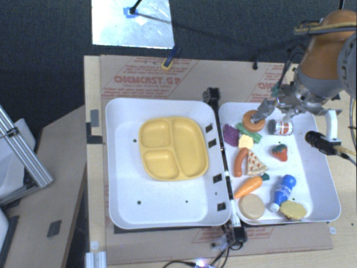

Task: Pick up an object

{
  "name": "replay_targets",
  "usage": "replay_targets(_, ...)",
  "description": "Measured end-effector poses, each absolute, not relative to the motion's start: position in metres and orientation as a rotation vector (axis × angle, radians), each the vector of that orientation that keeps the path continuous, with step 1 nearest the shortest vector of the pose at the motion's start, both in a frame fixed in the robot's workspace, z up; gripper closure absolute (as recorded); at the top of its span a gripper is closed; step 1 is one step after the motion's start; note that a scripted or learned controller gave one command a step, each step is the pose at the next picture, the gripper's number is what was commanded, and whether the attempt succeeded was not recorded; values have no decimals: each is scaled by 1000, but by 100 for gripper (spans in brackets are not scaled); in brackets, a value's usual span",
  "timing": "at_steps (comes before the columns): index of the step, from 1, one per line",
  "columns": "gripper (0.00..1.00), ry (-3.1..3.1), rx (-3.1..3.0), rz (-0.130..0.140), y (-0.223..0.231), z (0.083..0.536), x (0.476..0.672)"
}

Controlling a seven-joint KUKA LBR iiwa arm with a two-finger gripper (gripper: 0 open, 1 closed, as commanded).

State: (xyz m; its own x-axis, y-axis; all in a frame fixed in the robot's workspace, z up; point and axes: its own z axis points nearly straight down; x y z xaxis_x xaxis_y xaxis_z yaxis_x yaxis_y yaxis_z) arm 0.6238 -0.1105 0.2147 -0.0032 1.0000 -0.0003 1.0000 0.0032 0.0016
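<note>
The right bin (328,178) holds several toy foods. At its back lie an orange ring-shaped piece (252,122) and a small red-and-white can (283,128). My gripper (274,116) hangs over these two, fingers spread open; one fingertip (260,116) is over the orange ring, the other is just behind the can. Nothing sits between the fingers. Further forward lie a purple grape bunch (230,133), a yellow cube (245,142), a sausage (240,161), a pizza slice (256,164), a strawberry (280,151), a carrot (247,186) and a blue bottle (284,189).
The left bin (120,149) bears a yellow divided plate (172,148). A beige round piece (252,206) and a yellow lump (293,210) lie at the right bin's front. A black fitting (320,141) juts over that bin's right rim. The divider (221,149) separates the bins.
</note>
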Motion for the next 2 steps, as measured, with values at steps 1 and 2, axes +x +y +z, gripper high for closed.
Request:
replay_targets(1,0,2227,2220,-3,-106,153,626)
replay_targets(2,0,2221,2220,-2,-108,93,625)
